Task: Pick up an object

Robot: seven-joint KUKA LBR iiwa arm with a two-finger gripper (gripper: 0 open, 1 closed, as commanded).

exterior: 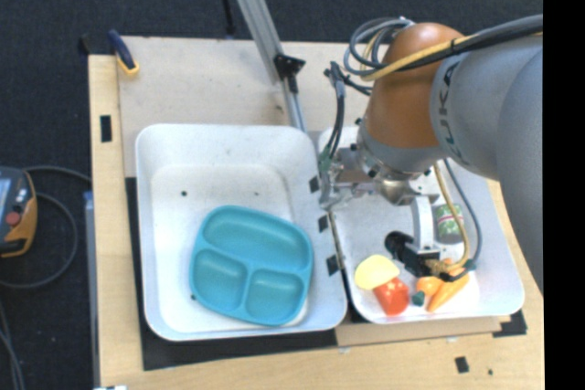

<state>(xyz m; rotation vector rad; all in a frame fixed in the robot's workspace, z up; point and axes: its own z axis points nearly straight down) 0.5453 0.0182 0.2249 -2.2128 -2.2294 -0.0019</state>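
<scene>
Yellow piece (375, 270) near end effector (352, 185) (apart)

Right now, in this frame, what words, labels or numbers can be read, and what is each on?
"UK": large letters on the grey arm, the rest of the word out of sight.
Greenish item in the right bin: label too blurred to read.
Orange-and-black device at the left edge: markings too small to read.
</scene>
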